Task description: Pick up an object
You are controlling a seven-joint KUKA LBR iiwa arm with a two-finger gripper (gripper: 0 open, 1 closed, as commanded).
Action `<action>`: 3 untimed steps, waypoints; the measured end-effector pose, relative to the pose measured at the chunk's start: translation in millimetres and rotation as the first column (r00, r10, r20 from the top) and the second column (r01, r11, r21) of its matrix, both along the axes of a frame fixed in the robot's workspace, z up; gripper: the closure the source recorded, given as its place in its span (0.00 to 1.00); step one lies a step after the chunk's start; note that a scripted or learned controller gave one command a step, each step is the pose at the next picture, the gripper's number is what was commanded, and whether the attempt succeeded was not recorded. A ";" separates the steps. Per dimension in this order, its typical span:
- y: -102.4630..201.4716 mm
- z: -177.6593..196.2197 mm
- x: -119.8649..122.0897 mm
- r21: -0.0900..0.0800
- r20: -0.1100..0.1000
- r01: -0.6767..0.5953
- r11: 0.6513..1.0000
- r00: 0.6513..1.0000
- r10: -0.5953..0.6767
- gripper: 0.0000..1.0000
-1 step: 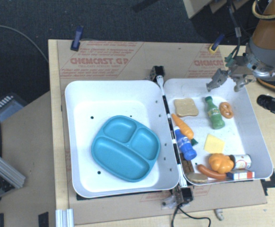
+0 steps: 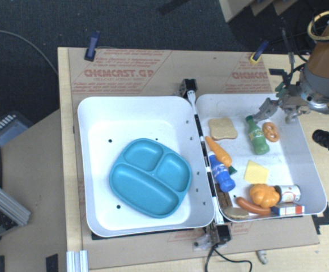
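Note:
The right bin (image 2: 311, 157) holds several items: a green bottle (image 2: 259, 139), a pretzel (image 2: 270, 131), a bread slice (image 2: 223, 128), a carrot (image 2: 218, 151), a blue bottle (image 2: 222, 175), a yellow cheese slice (image 2: 257, 173), an orange pepper (image 2: 264, 195) and a sausage (image 2: 250, 205). My gripper (image 2: 277, 113) hangs over the bin's far right corner, just above the pretzel and the green bottle's cap. Its fingers (image 2: 262, 110) are spread open with nothing between them.
The left bin (image 2: 96, 123) holds a blue divided plate (image 2: 150, 177). A white tube (image 2: 289, 194) and a marker (image 2: 289, 210) lie at the right bin's near edge. Clamps sit at the board's far edge, blue (image 2: 92, 45) on the left and blue and yellow (image 2: 259, 51) on the right.

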State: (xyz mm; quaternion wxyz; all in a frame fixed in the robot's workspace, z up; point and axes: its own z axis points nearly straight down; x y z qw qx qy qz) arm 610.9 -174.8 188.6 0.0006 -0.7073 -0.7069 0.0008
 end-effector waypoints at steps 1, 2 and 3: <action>-0.6 -100.0 9.0 -0.001 0.009 -0.002 1.000 1.000 0.002 0.00; -0.7 -90.8 9.1 -0.003 0.011 -0.001 1.000 1.000 0.001 1.00; 103.4 -3.4 -26.4 0.001 0.004 -0.002 1.000 1.000 0.002 1.00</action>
